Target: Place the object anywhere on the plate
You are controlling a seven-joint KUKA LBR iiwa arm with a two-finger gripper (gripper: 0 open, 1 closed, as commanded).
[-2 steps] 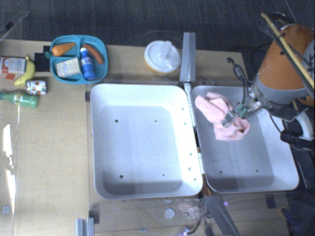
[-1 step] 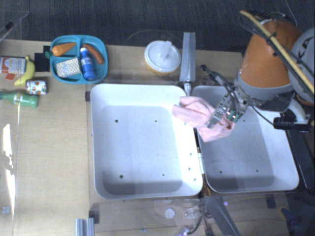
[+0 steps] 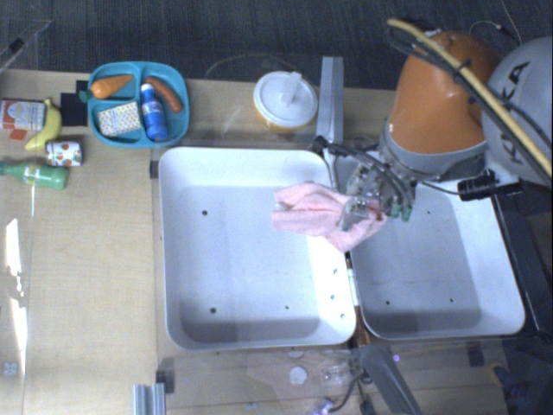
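A crumpled pink cloth (image 3: pixel 307 210) lies across the right side of the left bin (image 3: pixel 233 292) and reaches over the divider between the bins. My gripper (image 3: pixel 361 213) is at the cloth's right end, just over the divider. Its fingers are shut on a bunched fold of the cloth, which spreads out to the left from them. The blue divided plate (image 3: pixel 179 93) sits on the bench at the far left, beyond the left bin's back corner. It holds toy food: a carrot, a sausage, a blue bottle and a cracker.
The right bin (image 3: pixel 449 284) lies under the arm's orange wrist band (image 3: pixel 436 93). A yellow cup with a white lid (image 3: pixel 285 99) stands behind the left bin. A banana (image 3: pixel 47 124), a small can (image 3: pixel 63 153), a green bottle (image 3: pixel 34 175) and a carton (image 3: pixel 22 113) lie at the bench's left edge.
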